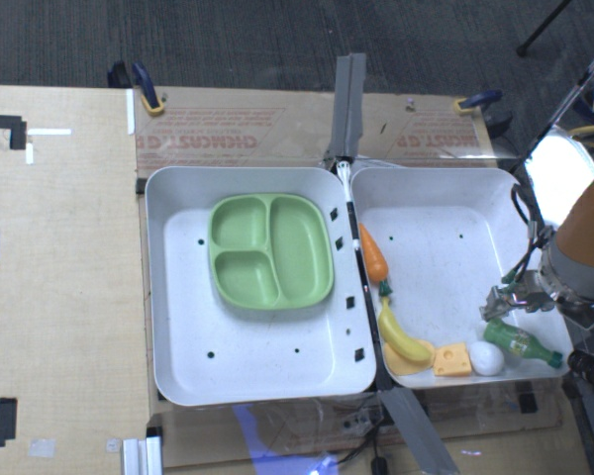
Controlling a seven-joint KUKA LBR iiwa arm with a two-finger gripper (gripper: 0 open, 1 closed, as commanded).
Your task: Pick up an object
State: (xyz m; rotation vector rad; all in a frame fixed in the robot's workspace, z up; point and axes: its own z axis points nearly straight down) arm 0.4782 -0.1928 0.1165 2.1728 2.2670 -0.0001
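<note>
The right bin [426, 196] holds an orange carrot [374, 254] against its left wall and a yellow banana [402, 339] below it. A cheese wedge [452, 360], a white egg [487, 359] and a green bottle [520, 343] lie along the front wall. My gripper [502, 305] hangs at the bin's right side, just above the green bottle's upper end. Nothing shows between its fingers.
The left bin [178, 344] carries a green three-compartment plate [271, 251]. A grey divider bar [348, 107] runs up between the bins. The arm and its cables crowd the right bin's right wall. Blue clamps hold the cardboard at the back.
</note>
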